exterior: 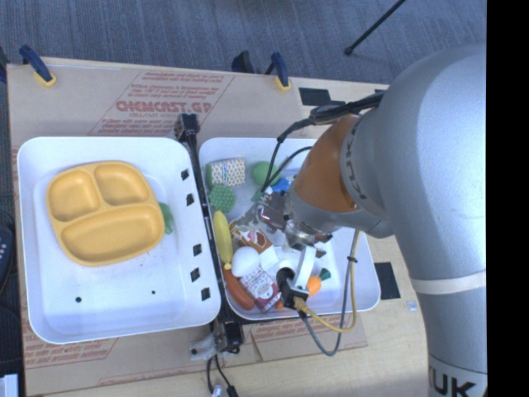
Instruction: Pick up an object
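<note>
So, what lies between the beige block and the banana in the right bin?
A green knobbly ball lies there, below the beige block and above the banana in the camera view.

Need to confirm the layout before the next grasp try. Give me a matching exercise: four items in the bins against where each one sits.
Things:
1. yellow divided plate
2. banana
3. white egg
4. pale checkered toy

Places:
a. far left corner of the right bin
b. in the left bin
c. right bin, just right of the banana's near end
d. lying along the right bin's left wall

Pairs: 1-b, 2-d, 3-c, 4-a
</note>
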You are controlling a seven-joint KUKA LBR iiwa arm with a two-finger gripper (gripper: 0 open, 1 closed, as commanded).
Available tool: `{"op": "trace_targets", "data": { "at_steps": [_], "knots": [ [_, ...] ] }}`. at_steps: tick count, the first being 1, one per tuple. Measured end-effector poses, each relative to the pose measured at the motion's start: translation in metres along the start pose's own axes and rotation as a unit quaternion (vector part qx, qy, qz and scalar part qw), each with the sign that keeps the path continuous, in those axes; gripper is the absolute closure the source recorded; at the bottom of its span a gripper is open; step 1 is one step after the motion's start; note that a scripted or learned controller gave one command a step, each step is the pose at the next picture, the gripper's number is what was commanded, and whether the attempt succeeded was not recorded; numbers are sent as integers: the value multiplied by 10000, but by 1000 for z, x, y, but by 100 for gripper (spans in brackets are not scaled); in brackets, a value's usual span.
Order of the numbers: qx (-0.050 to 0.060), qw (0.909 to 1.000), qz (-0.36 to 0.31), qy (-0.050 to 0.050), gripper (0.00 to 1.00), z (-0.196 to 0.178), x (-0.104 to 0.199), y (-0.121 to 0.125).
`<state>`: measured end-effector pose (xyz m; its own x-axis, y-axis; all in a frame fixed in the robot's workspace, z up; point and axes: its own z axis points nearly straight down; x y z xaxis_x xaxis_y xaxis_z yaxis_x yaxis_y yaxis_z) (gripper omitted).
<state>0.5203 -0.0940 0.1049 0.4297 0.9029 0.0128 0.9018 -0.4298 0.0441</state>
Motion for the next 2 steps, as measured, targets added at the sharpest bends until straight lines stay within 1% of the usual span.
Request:
{"op": "trace_targets", "data": {
  "at_steps": [1, 2],
  "knots": [
    [18, 9994, -341, 15, 0, 0, -5, 1],
    [155, 9830, -1827, -6, 0, 6, 37, 91]
  ]
}}
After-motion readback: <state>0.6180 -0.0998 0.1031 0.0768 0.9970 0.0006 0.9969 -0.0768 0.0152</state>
